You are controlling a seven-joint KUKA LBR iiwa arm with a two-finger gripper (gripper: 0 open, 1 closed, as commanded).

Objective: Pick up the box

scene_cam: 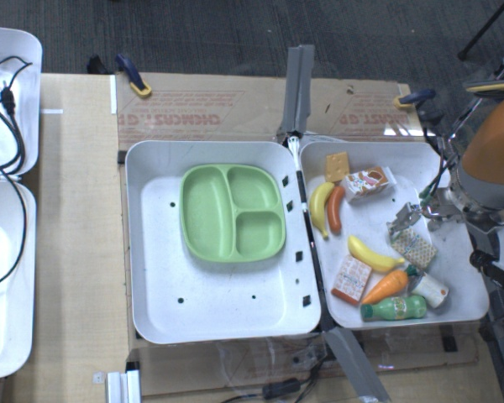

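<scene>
In the right bin (475,305), a small pink box (350,280) lies flat near the front, between a banana (373,255) and a carrot (386,285). A speckled beige box (415,248) lies further right. A small orange box (337,166) rests by the back wall, next to a red-and-white packet (369,182). My gripper (404,220) hangs low over the bin's right half, just above and behind the speckled box, with nothing seen in it. The arm's orange band (492,148) is at the right edge.
A second banana (318,207) and a sausage (334,209) lie by the bins' divider. A green bottle (393,309) and a white cup (430,290) sit at the front right. The left bin (151,309) holds a green divided plate (233,212).
</scene>
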